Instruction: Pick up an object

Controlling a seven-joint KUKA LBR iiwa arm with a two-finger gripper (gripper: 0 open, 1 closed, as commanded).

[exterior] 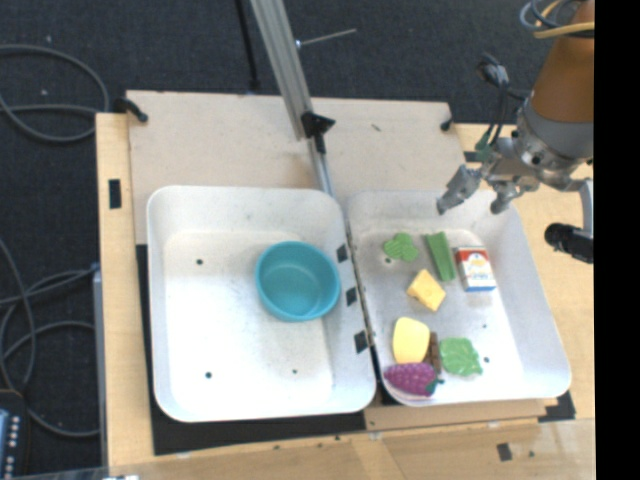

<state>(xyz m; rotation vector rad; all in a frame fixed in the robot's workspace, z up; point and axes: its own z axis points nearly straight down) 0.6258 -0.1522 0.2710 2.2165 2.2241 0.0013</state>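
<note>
Purple grapes [411, 377] sit at the near edge of the right bin [535, 308], touching a yellow piece [410, 339], with a green leafy toy [460, 356] just beside. Further back in that bin: a yellow wedge [426, 291], a green stick [437, 255], a small green piece [400, 248] and a red-and-white carton [476, 269]. The left bin [190, 368] just has a blue bowl [297, 280]. So yeah, nothing picked yet: the gripper [481, 193] hovers over the right bin's far edge, fingers spread apart and holding nothing. Whole grab is left to do.
</note>
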